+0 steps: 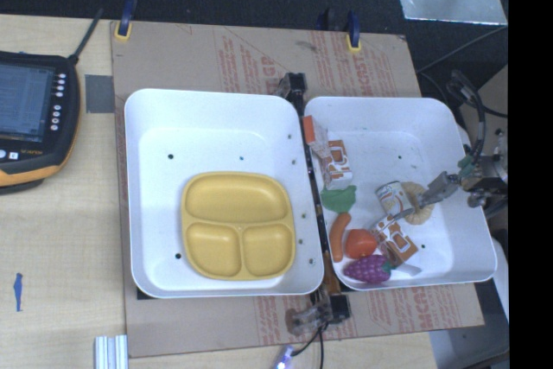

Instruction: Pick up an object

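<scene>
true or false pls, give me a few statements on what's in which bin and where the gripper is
1. The yellow divided tray lies in the left bin. True.
2. The purple grapes sit in the left bin. False: they lie at the near edge of the right bin.
3. The gripper is over the right bin, near its right side. True.
4. The yellow tray has a single compartment. False: it has three, one long and two smaller.
5. The small can lies in the right bin. True.
6. The handheld control pad rests inside a bin. False: it lies on the bench, left of both bins.
</scene>
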`<state>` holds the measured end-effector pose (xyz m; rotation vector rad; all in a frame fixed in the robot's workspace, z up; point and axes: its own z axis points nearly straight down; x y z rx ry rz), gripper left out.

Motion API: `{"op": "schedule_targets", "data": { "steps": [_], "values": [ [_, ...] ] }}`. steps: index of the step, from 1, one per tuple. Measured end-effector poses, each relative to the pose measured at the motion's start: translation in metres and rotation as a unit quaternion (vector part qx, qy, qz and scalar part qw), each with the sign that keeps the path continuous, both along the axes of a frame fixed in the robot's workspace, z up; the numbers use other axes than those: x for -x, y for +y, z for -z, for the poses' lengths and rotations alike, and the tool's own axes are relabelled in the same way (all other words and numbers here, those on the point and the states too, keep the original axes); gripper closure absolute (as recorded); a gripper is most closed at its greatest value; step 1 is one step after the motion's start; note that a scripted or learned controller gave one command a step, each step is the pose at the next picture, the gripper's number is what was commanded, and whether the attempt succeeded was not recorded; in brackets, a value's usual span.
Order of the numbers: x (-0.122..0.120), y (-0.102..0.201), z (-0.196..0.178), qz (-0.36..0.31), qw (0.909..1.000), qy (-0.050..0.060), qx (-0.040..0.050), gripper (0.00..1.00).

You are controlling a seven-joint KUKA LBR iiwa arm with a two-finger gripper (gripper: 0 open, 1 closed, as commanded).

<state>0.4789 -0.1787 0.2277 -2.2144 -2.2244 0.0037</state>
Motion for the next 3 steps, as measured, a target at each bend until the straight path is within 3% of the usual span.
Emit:
{"op": "schedule_targets", "data": {
  "steps": [1,2,3],
  "values": [
    [-0.07,0.041,0.124,-0.001,1.0,0.001,0.0001,0.0],
    [-0.07,0.04,0.113,-0.002,1.0,0.001,0.0009,1.0],
    [-0.078,0.12,0.036,0.0,1.0,0.0,-0.0002,1.0]
  ]
}}
